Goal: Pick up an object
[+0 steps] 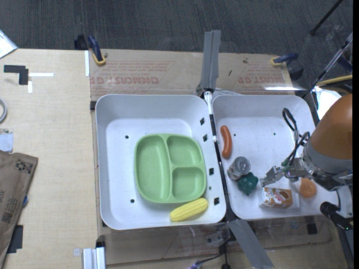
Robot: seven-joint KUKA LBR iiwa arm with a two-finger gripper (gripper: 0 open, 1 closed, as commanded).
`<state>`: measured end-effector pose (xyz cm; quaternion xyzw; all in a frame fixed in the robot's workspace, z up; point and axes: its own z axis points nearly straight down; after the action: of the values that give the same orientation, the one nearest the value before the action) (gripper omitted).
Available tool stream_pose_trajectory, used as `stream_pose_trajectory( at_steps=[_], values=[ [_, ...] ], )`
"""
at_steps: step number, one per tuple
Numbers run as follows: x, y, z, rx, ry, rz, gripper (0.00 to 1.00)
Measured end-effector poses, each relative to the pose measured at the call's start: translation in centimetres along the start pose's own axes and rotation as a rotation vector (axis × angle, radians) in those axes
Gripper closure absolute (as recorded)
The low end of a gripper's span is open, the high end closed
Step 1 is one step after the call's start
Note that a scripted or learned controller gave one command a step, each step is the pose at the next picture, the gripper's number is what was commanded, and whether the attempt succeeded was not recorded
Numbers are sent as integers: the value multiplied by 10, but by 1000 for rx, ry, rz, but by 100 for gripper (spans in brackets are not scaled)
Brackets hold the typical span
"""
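Lower right of the frame, in the right bin [263,102]: gripper [273,176] low over the floor, just above a small printed packet [277,197]; fingers open or shut, cannot tell. Beside it, an orange ball [307,188], a dark green piece [247,182], a metal can [241,165], a hot dog [226,142]. Left bin [112,167]: green divided plate [170,167], corn cob [189,209].

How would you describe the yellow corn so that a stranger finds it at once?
Look at the left white bin, which holds a green divided plate. The corn cob lies just below that plate, near the bin's front edge. It is the one yellow, bumpy thing there.
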<state>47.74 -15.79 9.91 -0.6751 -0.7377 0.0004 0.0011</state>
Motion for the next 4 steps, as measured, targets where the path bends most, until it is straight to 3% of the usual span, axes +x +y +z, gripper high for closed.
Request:
stream_pose_trajectory(
  at_steps=[1,2,3,4],
  values=[
    [-6,1,-56,-3,-3,-256,0],
    [58,5,8,0,-1,-136,0],
    [49,76,8,0,-2,123,0],
    [50,126,4,0,-2,93,0]
  ],
)
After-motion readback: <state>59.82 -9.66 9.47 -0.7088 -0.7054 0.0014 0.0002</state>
